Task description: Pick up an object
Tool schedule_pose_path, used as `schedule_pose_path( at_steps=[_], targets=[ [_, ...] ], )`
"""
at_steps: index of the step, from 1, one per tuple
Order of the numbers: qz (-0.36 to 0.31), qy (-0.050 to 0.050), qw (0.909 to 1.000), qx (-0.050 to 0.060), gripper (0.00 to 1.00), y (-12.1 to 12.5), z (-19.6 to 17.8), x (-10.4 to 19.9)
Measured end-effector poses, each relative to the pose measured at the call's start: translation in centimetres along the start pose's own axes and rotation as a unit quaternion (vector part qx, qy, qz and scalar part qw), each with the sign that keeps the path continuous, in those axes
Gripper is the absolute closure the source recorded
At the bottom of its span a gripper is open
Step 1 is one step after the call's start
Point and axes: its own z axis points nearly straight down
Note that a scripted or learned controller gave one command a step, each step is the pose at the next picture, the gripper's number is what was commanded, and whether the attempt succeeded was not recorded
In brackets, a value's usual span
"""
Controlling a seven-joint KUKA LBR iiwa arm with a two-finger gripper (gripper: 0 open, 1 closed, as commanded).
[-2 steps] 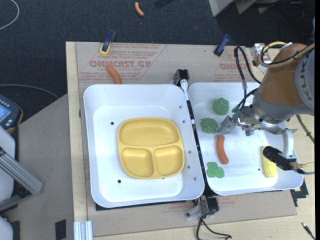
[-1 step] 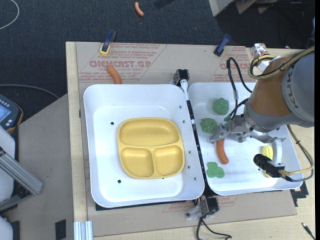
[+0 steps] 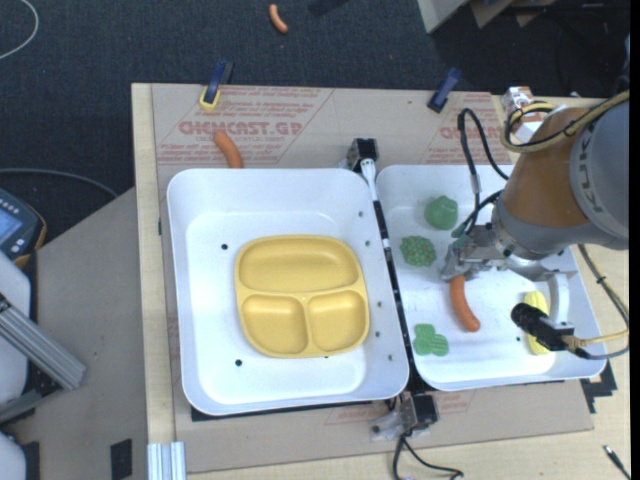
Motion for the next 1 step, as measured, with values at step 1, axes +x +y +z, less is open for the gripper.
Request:
schedule_pose_path(
  at_steps=[1],
  targets=[
    [-0.002, -0.001, 1.0000, -0.002, 1.00, 0.50, -4.56, 0.62]
  ],
)
